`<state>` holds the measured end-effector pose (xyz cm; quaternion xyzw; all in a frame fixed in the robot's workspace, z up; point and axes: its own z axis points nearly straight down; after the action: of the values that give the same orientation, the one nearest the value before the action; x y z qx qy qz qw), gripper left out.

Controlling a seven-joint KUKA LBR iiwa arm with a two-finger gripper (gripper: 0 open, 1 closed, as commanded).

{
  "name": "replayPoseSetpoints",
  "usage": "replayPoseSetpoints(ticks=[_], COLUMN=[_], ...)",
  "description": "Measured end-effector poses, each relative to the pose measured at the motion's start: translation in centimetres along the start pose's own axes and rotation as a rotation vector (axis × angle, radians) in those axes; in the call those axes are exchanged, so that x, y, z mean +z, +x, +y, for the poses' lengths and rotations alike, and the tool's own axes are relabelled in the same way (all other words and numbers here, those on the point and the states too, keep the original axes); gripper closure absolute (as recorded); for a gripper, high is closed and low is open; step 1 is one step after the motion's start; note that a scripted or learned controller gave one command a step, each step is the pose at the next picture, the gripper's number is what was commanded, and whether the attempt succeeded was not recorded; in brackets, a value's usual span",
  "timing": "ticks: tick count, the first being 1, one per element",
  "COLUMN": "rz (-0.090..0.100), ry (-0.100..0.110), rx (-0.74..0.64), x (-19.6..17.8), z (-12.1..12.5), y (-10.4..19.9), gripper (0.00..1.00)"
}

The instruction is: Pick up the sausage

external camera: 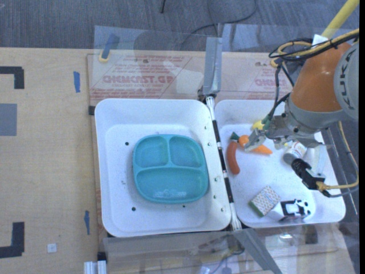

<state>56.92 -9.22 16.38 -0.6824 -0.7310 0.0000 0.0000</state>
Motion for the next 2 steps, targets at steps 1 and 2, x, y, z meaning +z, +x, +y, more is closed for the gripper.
replayPoseSetpoints(ticks=[1, 2], rz=[0.0, -0.002], ry=[-0.012, -0.01], rx=[0.017, 0.007], x=[7.4, 7.5], z=[-4.8, -0.6], y=[0.1, -0.2], gripper=[0.0, 0.0])
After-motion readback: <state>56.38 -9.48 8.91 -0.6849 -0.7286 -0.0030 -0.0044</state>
